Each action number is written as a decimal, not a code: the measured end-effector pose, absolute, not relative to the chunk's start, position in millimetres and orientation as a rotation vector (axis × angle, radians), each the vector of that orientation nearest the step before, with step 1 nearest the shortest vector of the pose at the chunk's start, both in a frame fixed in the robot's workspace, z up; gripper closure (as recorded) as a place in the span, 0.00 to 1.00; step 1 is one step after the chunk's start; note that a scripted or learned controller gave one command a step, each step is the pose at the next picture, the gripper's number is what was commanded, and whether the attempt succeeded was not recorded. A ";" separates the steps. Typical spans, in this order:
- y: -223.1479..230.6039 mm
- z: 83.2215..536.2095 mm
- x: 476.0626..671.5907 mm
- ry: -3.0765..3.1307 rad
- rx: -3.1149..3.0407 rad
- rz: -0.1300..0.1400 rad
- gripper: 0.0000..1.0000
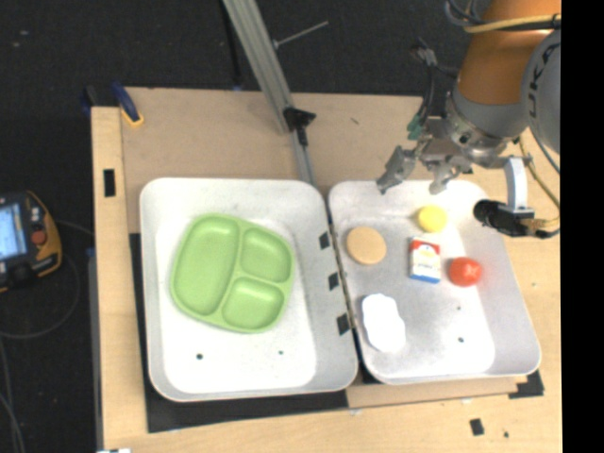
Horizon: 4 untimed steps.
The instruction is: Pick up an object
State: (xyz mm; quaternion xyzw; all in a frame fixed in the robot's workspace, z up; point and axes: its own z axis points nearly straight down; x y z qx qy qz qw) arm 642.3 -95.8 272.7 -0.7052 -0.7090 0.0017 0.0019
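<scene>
The gripper hangs with jaws spread wide and empty over the right bin's far edge. Nearest it, by that edge, lies the yellow ball: probably light, round, apt to roll, best pinched across its middle. The small carton's printing is too blurred to read.

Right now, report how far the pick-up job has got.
Nothing looks picked yet. The pincer hangs open over the far edge of the right bin, with nothing between its fingers. The yellow ball, tan disc, small carton, red ball and white piece all lie in the bin. Descent, grasp and lift remain.
</scene>
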 end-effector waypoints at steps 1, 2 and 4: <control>-102.7 222.4 640.2 -2.221 -2.214 0.014 0.00; -111.1 163.4 633.9 -2.219 -2.214 0.016 0.00; -115.2 119.8 640.6 -2.220 -2.213 0.014 1.00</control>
